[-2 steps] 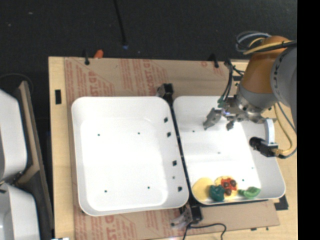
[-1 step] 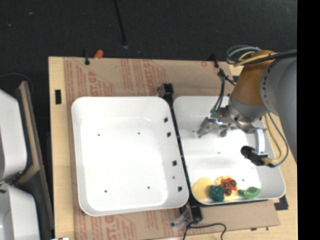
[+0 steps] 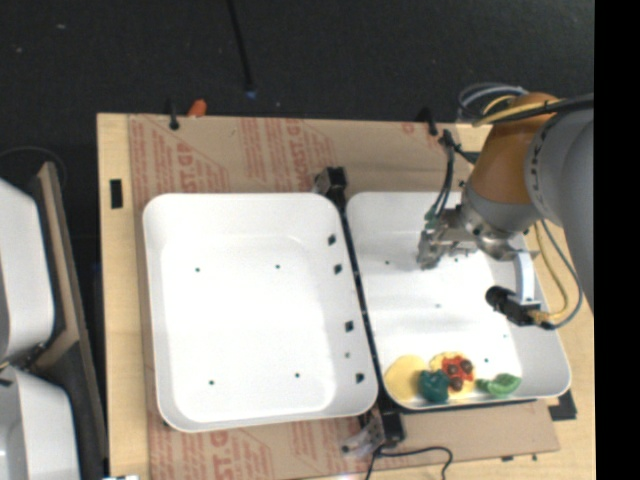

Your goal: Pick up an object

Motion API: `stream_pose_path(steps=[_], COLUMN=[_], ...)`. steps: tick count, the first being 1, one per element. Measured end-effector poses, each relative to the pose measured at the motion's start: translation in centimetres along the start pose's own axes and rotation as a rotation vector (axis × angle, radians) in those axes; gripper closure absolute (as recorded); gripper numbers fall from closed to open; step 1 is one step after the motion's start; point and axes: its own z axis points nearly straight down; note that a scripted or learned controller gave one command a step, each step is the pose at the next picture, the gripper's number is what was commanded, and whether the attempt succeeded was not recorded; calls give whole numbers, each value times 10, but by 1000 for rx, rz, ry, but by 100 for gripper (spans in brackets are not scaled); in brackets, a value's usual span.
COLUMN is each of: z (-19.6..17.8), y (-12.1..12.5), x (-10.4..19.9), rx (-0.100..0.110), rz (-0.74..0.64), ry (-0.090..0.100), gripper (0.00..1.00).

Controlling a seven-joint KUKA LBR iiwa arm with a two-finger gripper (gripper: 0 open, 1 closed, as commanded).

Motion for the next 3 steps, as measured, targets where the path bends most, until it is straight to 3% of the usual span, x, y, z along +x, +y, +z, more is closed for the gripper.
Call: stream_pose_path(steps=[2, 3], z=[-112, -131], y=[4, 5], x=[-10, -11], rx=[-3, 0], rz=[-1, -2], ry=[-1, 0], gripper=[100, 100])
